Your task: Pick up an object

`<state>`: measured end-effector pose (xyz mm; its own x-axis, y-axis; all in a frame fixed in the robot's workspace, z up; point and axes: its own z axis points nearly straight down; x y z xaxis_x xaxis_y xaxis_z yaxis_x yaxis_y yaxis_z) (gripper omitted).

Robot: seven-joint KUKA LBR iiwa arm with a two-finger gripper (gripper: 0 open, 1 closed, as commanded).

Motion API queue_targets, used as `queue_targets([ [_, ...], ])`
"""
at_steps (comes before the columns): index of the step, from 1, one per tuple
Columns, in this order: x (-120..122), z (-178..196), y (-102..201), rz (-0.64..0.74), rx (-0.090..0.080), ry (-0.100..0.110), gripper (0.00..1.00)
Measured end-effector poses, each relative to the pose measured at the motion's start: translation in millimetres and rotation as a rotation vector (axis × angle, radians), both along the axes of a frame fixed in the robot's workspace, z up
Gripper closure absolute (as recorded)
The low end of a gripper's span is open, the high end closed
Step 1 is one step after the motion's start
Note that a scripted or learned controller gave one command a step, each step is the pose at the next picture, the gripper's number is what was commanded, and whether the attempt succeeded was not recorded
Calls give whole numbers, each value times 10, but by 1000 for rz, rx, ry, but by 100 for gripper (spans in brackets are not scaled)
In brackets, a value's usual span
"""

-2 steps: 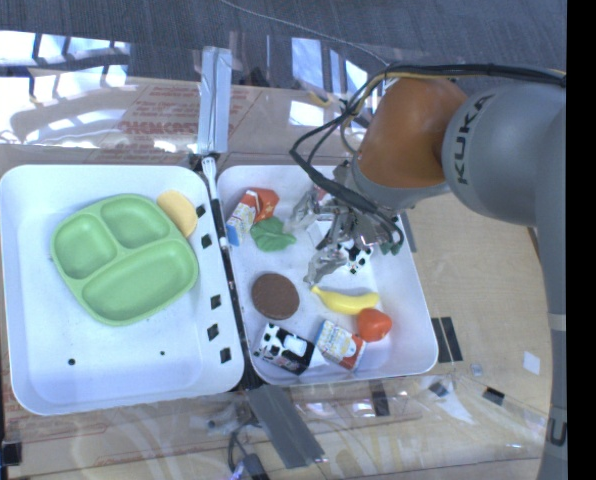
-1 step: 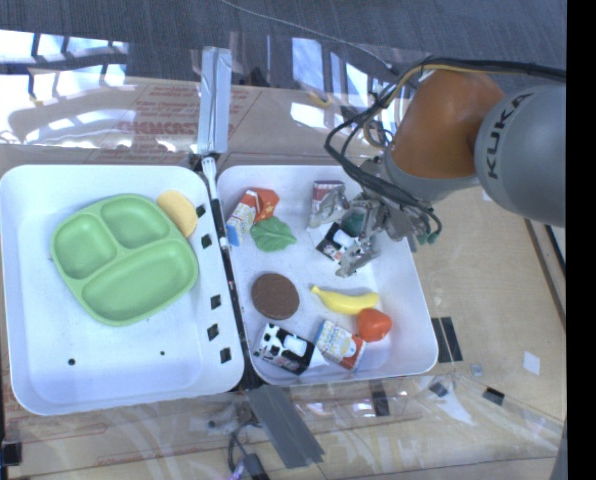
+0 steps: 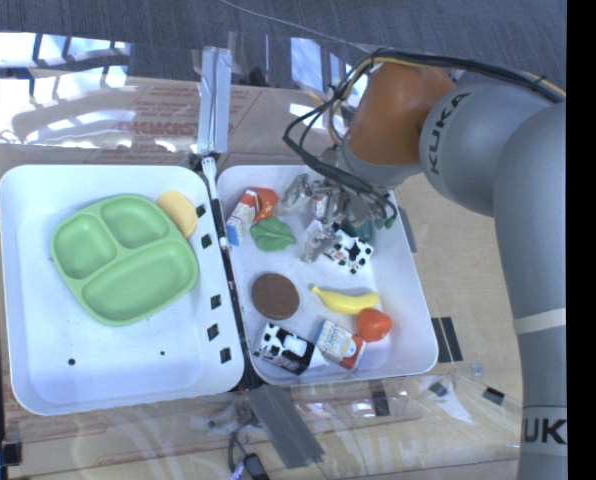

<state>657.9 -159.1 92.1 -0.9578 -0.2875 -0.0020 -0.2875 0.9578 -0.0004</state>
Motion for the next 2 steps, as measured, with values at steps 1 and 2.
queue_targets([
  [1, -453, 180, -534, -6, -2, 0, 0],
  [2, -353, 7, 110, 31, 2, 0, 0],
])
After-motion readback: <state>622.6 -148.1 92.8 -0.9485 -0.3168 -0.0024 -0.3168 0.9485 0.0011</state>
